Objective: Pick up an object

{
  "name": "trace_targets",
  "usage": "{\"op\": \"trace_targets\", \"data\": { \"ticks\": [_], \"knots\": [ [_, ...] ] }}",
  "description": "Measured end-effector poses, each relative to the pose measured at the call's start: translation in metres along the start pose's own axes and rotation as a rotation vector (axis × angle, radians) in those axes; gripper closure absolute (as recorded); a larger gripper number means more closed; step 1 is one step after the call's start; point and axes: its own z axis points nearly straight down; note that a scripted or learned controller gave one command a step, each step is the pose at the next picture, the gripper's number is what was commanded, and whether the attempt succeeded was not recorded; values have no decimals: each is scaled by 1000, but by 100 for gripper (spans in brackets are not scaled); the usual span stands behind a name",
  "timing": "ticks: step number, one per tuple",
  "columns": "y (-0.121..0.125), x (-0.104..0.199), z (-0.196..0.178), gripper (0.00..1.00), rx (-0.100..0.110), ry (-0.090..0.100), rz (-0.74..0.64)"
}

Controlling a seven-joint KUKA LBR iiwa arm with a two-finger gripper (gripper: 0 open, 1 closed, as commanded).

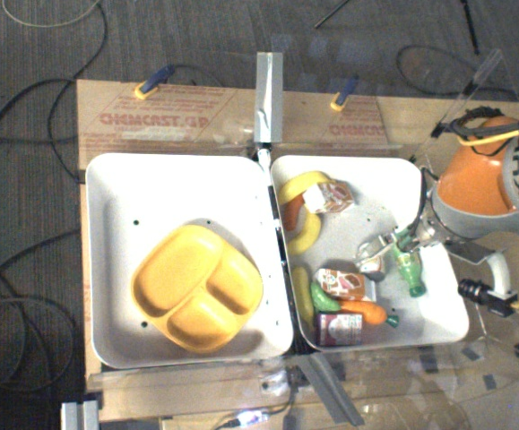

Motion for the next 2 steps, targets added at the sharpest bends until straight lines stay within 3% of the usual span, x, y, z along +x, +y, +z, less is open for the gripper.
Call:
{"op": "trace_targets", "data": {
  "ticks": [1,2],
  "knots": [
    [-10,-1,2,0,1,-17,-298],
    [-7,1,-5,100,-3,-16,-303]
  ]
}}
